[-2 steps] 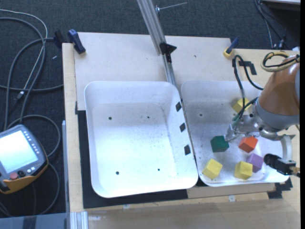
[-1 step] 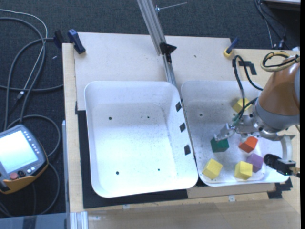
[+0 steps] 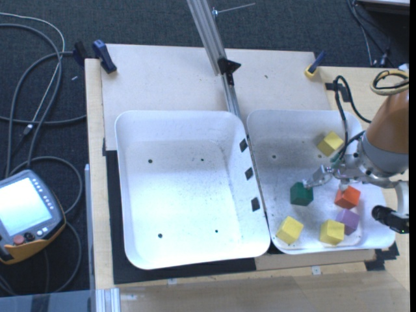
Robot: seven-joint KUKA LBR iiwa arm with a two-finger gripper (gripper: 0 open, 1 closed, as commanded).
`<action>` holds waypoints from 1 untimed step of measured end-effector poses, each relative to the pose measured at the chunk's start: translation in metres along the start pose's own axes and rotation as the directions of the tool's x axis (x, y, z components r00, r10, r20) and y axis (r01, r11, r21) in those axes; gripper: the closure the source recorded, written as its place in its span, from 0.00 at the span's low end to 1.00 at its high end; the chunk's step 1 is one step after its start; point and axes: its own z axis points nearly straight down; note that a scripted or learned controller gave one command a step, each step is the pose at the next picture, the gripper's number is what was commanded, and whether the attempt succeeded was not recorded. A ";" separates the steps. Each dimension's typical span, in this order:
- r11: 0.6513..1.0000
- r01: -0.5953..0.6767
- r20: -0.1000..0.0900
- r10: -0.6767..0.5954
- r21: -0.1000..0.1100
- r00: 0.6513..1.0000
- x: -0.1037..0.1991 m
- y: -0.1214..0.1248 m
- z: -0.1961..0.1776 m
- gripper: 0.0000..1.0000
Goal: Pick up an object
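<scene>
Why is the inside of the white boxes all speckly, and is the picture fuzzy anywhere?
In the camera view the left bin shows dark specks on its white floor, marks rather than shadow; light is even, with no strong glare. The blocks, like the green block, look a little soft, and the claw is slightly blurred.

Bench (image 3: 169, 83): 2 white bins side by side, left bin (image 3: 130, 174), right bin (image 3: 273, 135).

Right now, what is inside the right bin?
The right bin holds three yellow blocks, a green block, an orange block and a purple block. The arm covers its right edge.
</scene>
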 end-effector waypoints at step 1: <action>1.000 0.003 0.008 -0.003 -0.012 1.000 0.064 0.012 0.011 0.00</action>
